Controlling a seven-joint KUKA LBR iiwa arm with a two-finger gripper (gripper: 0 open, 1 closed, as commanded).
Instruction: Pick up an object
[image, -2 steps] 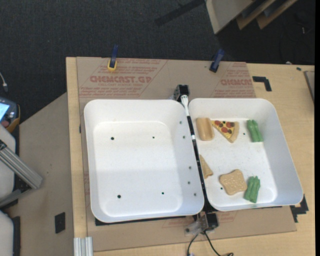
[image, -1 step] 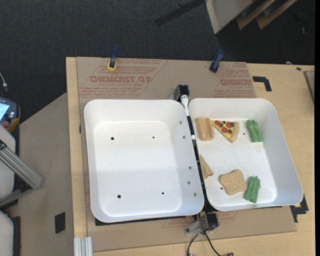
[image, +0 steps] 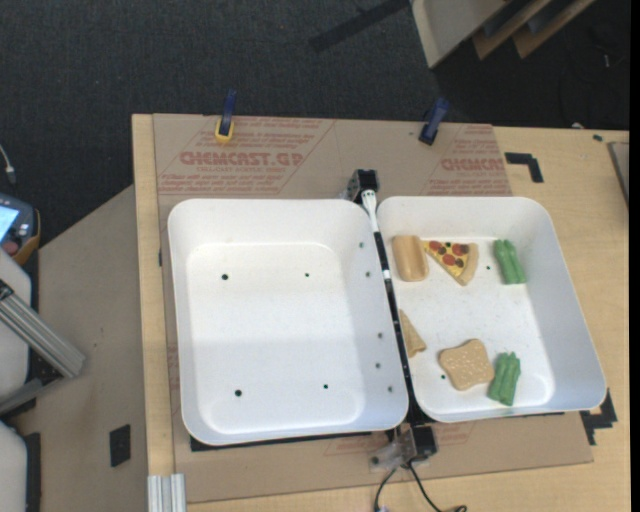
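Observation:
The right bin (image: 560, 300) holds several toy food items. A tan bread roll (image: 408, 257) lies at its upper left, with a pizza slice (image: 452, 257) just to its right. A green vegetable piece (image: 509, 261) sits at the upper right. A small tan wedge (image: 410, 335) rests against the bin's left wall. A slice of toast (image: 466, 364) lies near the front, touching a second green piece (image: 504, 378) on its right.
The left bin (image: 200, 330) stands beside the right one on a cardboard-covered bench (image: 150, 200). A yellow clamp (image: 226, 122) and a blue clamp (image: 434, 122) grip the cardboard's far edge. Cables (image: 405, 470) trail off the front.

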